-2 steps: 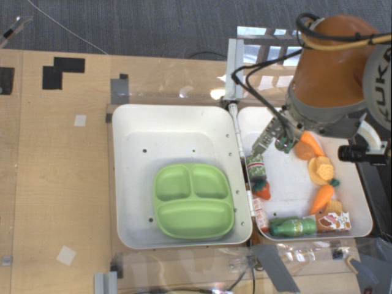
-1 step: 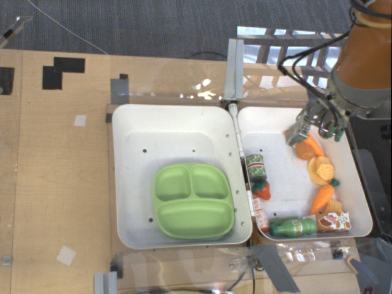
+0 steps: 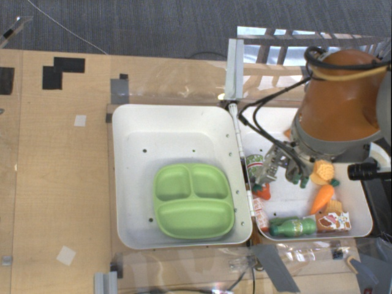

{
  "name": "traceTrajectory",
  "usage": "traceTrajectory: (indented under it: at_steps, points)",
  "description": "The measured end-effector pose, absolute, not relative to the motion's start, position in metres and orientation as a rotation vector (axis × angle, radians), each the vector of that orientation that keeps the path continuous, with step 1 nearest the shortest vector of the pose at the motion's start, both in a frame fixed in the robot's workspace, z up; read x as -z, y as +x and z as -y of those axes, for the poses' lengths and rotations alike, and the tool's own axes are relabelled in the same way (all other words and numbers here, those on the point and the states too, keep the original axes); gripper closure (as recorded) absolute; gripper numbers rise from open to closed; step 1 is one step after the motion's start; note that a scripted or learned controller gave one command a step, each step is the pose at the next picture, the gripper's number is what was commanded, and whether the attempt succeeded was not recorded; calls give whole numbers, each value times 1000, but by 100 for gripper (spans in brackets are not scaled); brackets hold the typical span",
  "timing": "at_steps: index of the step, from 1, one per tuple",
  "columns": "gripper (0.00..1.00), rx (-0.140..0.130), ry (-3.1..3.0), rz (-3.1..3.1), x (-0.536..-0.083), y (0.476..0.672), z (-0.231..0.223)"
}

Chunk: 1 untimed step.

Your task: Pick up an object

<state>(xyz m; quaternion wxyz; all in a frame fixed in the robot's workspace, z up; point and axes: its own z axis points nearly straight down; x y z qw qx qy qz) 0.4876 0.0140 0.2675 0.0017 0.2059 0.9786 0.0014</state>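
The grey-and-orange arm [image 3: 340, 97] leans over the right bin [image 3: 367, 225], its gripper [image 3: 278, 167] low near the left wall; whether it grips anything cannot be told. A small can [image 3: 254, 162] sits at its nine o'clock, a carrot [image 3: 323, 198] at four, a green bottle [image 3: 293, 226] at six. The left bin [image 3: 131, 127] holds a green tray [image 3: 193, 199].

Arm: mine comes in from the right side of the camera view, bent downward.
Orange band [image 3: 340, 95]: it bulks large at upper right, with a grey ring under it.
Cables: black ones loop off the band's left side and run down toward my wrist.
Tool [image 3: 277, 167]: low and left of the band, pointing down and to the left.
Tool's grip: too blurred and small for me to read.
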Motion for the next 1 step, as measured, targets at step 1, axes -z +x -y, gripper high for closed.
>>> traceTrajectory:
  at_steps: [1]
  points:
    - [100,-7,916,-2995,-325,555,-24]
